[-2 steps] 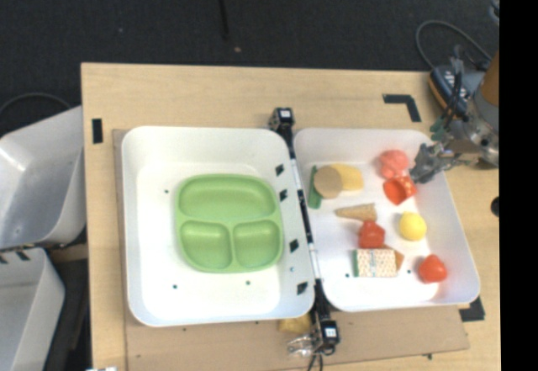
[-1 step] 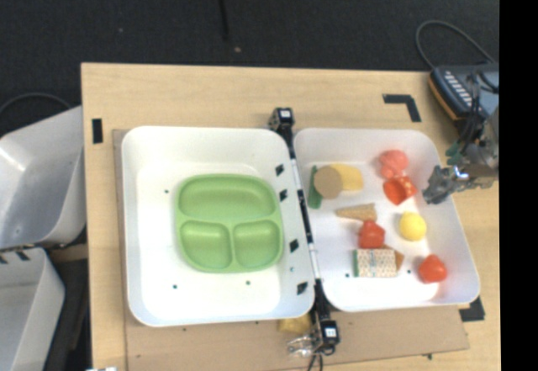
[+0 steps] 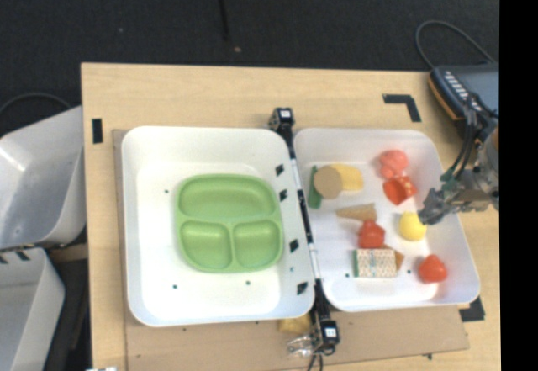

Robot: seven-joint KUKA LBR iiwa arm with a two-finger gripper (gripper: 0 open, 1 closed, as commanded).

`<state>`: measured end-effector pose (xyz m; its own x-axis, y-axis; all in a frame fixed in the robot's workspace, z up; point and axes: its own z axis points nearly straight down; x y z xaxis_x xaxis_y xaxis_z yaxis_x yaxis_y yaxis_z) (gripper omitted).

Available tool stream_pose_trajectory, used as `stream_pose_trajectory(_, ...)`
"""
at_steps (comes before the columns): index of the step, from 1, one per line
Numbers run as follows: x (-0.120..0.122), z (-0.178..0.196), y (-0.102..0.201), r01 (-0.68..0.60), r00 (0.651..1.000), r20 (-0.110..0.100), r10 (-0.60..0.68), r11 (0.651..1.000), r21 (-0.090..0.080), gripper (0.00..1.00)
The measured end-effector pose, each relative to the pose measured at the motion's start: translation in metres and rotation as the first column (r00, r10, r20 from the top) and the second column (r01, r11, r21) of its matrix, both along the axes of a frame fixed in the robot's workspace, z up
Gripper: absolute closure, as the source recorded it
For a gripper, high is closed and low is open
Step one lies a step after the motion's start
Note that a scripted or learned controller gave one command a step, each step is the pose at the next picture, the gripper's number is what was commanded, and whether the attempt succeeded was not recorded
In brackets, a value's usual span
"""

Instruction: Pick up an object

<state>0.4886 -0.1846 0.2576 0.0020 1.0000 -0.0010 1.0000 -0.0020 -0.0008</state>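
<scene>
Left bin: green three-part tray, centred.
Right bin: yellow-and-tan cylinder, pink piece, red pieces, tan wedge, patterned block.
Gripper: at right rim, just beside yellow piece.

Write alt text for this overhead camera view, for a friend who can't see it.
A robot gripper reaches from the right over the right bin, beside a yellow toy among small toy foods. The left bin holds a green divided plate. Both sit on a wooden bench.

Glossy white plastic bins, matt wooden bench
</scene>
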Motion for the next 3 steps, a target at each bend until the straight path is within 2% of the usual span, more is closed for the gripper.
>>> stream_pose_trajectory(1,0.001,-0.020,-0.006,0.001,1.000,0.000,-0.001,1.000,0.000,1.00)
stream_pose_trajectory(2,0.001,-0.026,0.008,-0.004,1.000,0.002,0.004,1.000,0.000,1.00)
stream_pose_trajectory(3,0.007,-0.002,0.097,-0.012,1.000,0.006,0.012,1.000,0.002,1.00)
